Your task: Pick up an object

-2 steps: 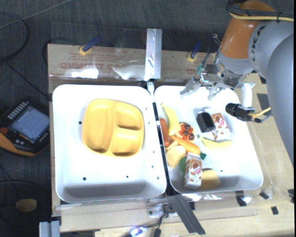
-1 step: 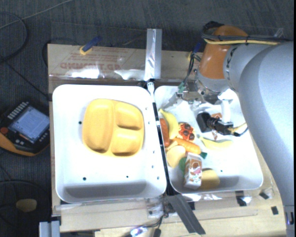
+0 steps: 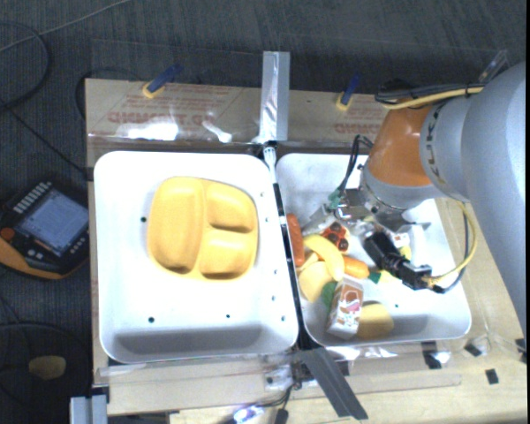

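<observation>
Fingers point(image 3: 346, 208) low in the right bin point(image 3: 442, 321), at the upper edge of the toy pile; cannot tell whether they are apart or together, and nothing shows between them. Nearest pick looks like the banana point(image 3: 322, 250), just below-left of the fingers, long axis slanting down to the right, beside the orange carrot point(image 3: 295, 239) and above the carton point(image 3: 345, 308). Yellow tray point(image 3: 202, 227) sits in the left bin point(image 3: 115, 325), well apart.

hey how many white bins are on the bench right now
2. The left bin holds a yellow divided tray. The right bin, touching it along the middle, holds a pile of small items, with the arm reaching into it.
</observation>
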Controlling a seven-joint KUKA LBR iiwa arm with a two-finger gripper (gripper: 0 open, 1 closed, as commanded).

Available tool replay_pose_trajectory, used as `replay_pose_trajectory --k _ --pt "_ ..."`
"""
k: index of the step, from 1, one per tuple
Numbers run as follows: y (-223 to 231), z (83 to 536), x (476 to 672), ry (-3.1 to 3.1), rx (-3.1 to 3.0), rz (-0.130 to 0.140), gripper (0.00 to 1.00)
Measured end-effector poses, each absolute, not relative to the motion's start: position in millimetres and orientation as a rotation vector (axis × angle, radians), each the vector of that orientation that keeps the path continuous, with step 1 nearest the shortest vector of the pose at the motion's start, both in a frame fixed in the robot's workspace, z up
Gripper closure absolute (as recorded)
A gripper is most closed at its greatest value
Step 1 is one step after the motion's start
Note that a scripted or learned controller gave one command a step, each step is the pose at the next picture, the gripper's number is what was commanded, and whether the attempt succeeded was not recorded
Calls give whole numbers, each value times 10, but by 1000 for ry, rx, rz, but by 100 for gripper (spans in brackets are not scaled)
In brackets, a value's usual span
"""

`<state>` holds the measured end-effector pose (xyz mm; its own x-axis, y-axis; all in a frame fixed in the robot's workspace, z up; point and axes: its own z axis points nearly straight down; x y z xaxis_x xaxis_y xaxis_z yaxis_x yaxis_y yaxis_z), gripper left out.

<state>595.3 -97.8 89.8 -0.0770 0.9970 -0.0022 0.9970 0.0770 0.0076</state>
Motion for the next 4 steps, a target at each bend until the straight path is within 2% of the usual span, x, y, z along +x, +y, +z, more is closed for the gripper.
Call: replay_pose_trajectory --k 1,2,3,4 --pt "-977 994 5964 2299 2130 11 100" --pt "-391 1829 6040 2216 2228 -4 100" --pt "-389 1920 6131 1821 2561 -9 100" --pt "-525 2642 6030 1966 2450 -6 100"
